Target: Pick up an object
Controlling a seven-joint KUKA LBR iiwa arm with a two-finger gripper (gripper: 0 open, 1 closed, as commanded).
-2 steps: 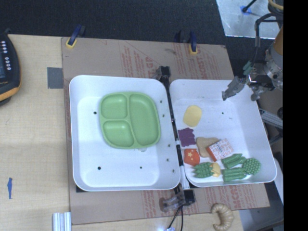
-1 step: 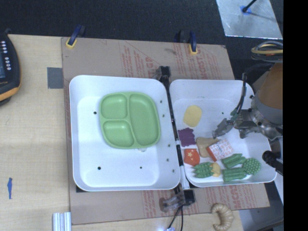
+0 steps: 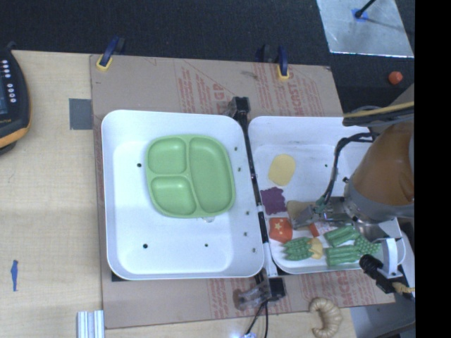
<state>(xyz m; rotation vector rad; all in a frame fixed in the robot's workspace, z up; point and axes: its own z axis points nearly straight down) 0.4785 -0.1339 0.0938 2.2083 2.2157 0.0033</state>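
Observation:
The right bin [image 3: 310, 129] holds several small toy foods. A pale yellow round piece [image 3: 282, 168] lies near its middle, and a purple piece [image 3: 273, 199] sits below it by the left wall. A red piece [image 3: 280, 229] and several green pieces [image 3: 342, 246] lie along the front. My gripper [image 3: 304, 214] reaches in from the right, low over the bin, just right of the purple piece and above the red one. The arm's orange band [image 3: 386, 167] and grey wrist cover the bin's right part.
The left bin [image 3: 127, 252] bears a green divided plate [image 3: 190, 175]. A black clamp [image 3: 240, 106] sits between the bins at the back. A beige curled object [image 3: 327, 316] lies on the bench in front of the right bin. A black handset [image 3: 10, 97] is at far left.

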